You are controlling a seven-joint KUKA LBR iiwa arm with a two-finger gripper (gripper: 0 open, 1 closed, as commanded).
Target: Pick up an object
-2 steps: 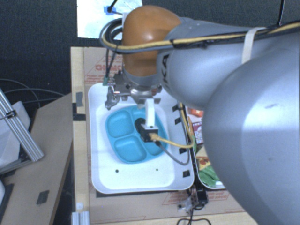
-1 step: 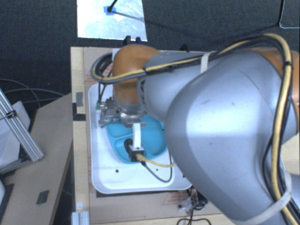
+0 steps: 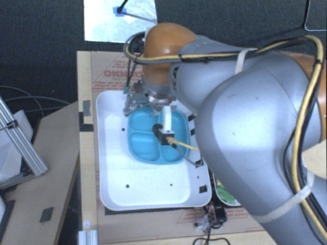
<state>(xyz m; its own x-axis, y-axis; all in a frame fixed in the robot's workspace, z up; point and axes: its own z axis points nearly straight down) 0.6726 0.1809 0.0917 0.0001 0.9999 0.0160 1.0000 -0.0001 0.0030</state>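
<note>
Holding blue divided tray (image 3: 148, 144): left white bin (image 3: 115, 177).

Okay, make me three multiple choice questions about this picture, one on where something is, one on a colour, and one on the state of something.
1. Where does the blue divided tray lie?
A. In the white bin on the left
B. On the dark floor
C. On the cardboard sheet outside the bins

2. What colour is the band above the arm's wrist?
A. Green
B. Orange
C. Purple

3. How does the tray sit?
A. Standing on its edge
B. Flat, compartments facing up
C. Flipped upside down

Answers: 1 A, the white rim surrounds the tray on the sides that show. 2 B, the rounded segment above the wrist is orange. 3 B, its divided hollows face the camera while the gripper hangs at its far edge.
</note>
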